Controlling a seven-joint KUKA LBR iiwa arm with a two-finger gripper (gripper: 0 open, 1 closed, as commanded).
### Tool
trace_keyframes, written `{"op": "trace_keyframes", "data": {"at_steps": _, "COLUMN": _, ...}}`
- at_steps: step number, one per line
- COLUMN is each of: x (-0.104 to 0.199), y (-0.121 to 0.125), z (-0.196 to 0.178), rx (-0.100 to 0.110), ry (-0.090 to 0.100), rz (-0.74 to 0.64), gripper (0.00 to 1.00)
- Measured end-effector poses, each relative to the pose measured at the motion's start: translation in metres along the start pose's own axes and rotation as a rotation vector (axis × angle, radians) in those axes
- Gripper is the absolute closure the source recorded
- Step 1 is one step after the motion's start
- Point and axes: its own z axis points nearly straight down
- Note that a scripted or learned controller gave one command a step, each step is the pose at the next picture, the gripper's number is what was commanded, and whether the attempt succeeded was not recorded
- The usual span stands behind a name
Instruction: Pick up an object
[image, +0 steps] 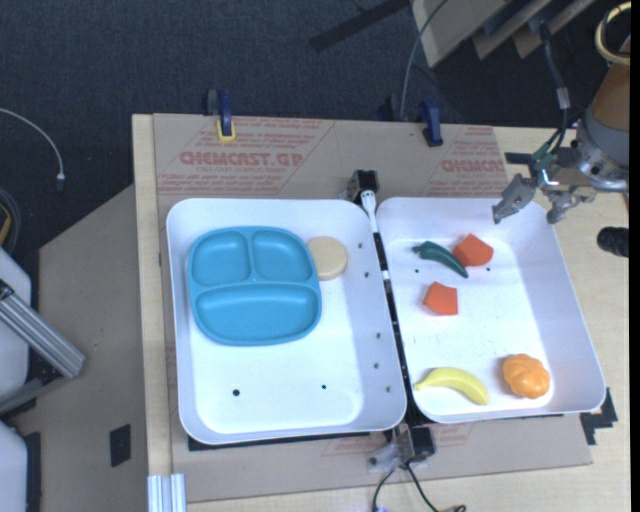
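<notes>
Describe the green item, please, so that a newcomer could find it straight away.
Look at the right bin, the one without the blue divided plate. Near its far end lies a dark green pepper, touching the orange-red block on that block's left. It is the one green thing there, long and slightly curved.

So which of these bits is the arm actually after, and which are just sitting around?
Belongs to the job (any one could be picked up):
banana
orange fruit
two red blocks
green pepper
gripper, open above the right bin

Just lying about:
blue divided plate
cream disc
left bin
blue clamps
</notes>
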Motion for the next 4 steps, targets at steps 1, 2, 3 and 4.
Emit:
{"op": "trace_keyframes", "data": {"at_steps": 1, "x": 0.000, "y": 0.003, "z": 0.044, "rx": 0.000, "ry": 0.000, "rz": 0.001, "gripper": 0.00}}
{"op": "trace_keyframes", "data": {"at_steps": 2, "x": 0.003, "y": -0.001, "z": 0.088, "rx": 0.001, "ry": 0.000, "rz": 0.001, "gripper": 0.00}}
{"op": "trace_keyframes", "data": {"at_steps": 3, "x": 0.003, "y": 0.001, "z": 0.073, "rx": -0.008, "ry": -0.003, "rz": 0.000, "gripper": 1.00}}
{"op": "trace_keyframes", "data": {"at_steps": 4, "x": -0.003, "y": -0.004, "z": 0.026, "rx": -0.014, "ry": -0.005, "rz": 0.002, "gripper": 1.00}}
